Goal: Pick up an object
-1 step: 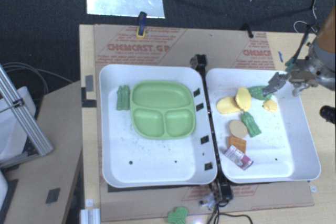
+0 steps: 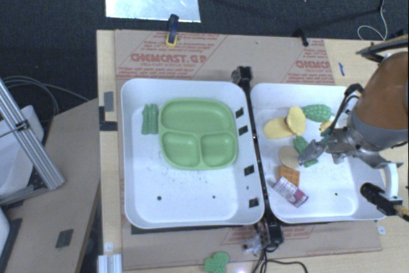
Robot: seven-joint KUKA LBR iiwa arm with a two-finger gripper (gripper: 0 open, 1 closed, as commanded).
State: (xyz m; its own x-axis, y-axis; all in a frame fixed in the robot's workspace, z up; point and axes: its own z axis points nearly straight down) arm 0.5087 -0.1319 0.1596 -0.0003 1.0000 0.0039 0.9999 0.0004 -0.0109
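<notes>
Arm enters from the right, orange band above the wrist, and angles down into the right bin. Claw sits low over the middle of that bin, pointing left. Cannot tell whether the claw is apart, together or clamped on anything; the tip is small and blurred against the items beneath it.

Directly at the claw tip: a small dark green piece, touching or just under it; contact not resolvable. Just left of the claw, a pale yellow round item. Below-left of the claw, an orange cracker-like square, and below that a small red and grey packet. Above-left of the claw, two yellow pieces lying against each other. Above the claw, a green bumpy item.

Well left of the claw, in the left bin: a green divided plate, with a green strip beside its far edge.
</notes>
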